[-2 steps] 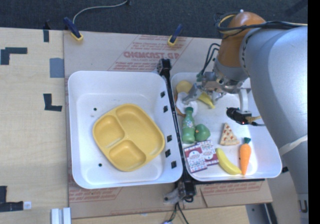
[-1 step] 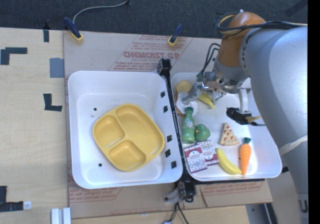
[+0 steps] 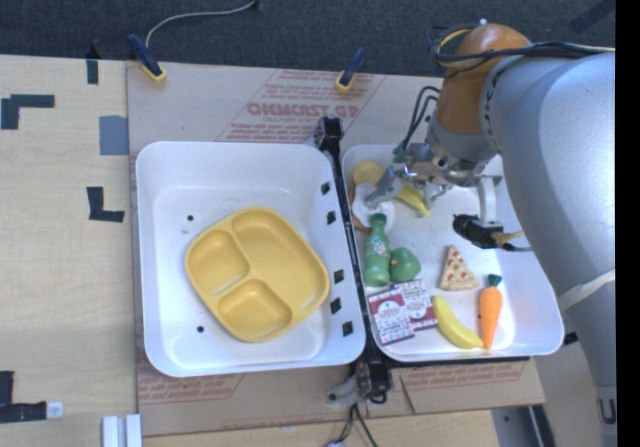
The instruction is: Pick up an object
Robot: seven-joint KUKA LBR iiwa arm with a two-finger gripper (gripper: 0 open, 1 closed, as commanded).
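Note:
My gripper [image 3: 385, 191] hangs low over the far left part of the right bin [image 3: 530, 335]. A yellow banana-like piece [image 3: 413, 199] lies just beside it, and a pale yellow item [image 3: 368, 173] sits right behind it. In front of the gripper stands a green bottle [image 3: 376, 251] with a green round toy [image 3: 404, 263] next to it. A pizza slice [image 3: 458, 270], an orange carrot [image 3: 489, 310], a yellow banana [image 3: 455, 325] and a red-and-white packet [image 3: 398, 311] lie nearer the front. Nothing is visibly held.
The left bin [image 3: 160, 185] holds a yellow divided plate [image 3: 256, 272]. A black divider [image 3: 342, 235] runs between the two bins. The grey arm [image 3: 560, 135] with its orange band [image 3: 470, 85] crosses the right bin's far right side.

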